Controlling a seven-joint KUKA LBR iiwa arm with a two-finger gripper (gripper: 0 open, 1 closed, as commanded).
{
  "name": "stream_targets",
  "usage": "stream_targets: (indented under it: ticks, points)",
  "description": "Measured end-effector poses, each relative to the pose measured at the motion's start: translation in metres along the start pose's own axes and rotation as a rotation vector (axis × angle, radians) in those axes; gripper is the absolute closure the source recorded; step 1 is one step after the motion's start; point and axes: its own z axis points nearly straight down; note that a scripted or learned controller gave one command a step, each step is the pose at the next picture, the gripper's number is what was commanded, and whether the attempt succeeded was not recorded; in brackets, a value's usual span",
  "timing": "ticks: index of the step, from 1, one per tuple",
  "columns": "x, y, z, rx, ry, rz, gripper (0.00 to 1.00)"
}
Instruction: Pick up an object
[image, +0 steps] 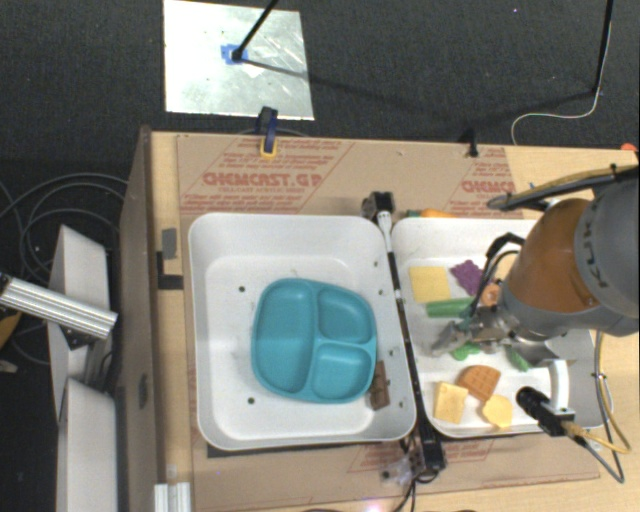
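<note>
The arm reaches into the right bin (575, 352), its gripper (468, 335) low over green pieces (462, 350) near the bin's centre; whether it is apart or together cannot be told. At 12 o'clock from it lie a yellow slab (431, 283) and a purple piece (467, 272); at 6 o'clock, a waffle (480, 380) and two cheese wedges (451, 403). The left bin (225, 260) holds a teal divided plate (314, 340).

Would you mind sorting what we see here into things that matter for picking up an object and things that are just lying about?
Belonging to the job:
end effector
yellow block
purple piece
green pieces
waffle-like piece
right bin

Just lying about:
teal divided plate
left bin
cardboard sheet
silver sheet
</note>
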Motion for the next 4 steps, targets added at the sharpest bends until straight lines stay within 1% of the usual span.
stream_targets:
  ticks: [1,2,3,4]
  points:
    - [-0.076,0.07,-0.005,-0.013,-0.008,0.003,0.0]
    - [-0.035,0.003,-0.003,0.001,0.001,0.002,0.0]
    - [-0.012,-0.028,-0.003,-0.001,0.001,0.001,0.0]
    - [-0.049,0.053,-0.09,-0.018,-0.008,-0.003,0.0]
